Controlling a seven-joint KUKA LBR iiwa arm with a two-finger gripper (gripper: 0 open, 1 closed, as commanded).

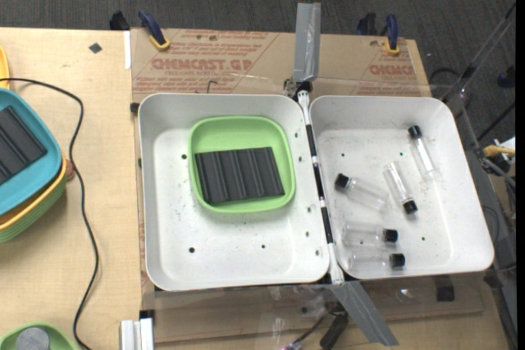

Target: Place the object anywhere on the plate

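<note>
A square green plate point(240, 135) with a dark ribbed mat point(239, 175) on it lies in the upper middle of the left white bin point(164, 242). Several clear plastic vials with black caps lie scattered in the right white bin point(459, 217). One vial point(421, 148) is at the upper right, one point(399, 186) in the middle, and one point(359, 189) left of it. Two more vials point(369, 236) lie flat near the front wall, the lower one point(379, 261) against it.
A stack of teal and yellow dishes point(25, 168) stands on the wooden bench at the far left, with a black cable point(82, 201) looping beside it. Cardboard point(213, 61) held by blue clamps lies behind the bins. A grey strip point(307, 45) stands upright at the bins' joint.
</note>
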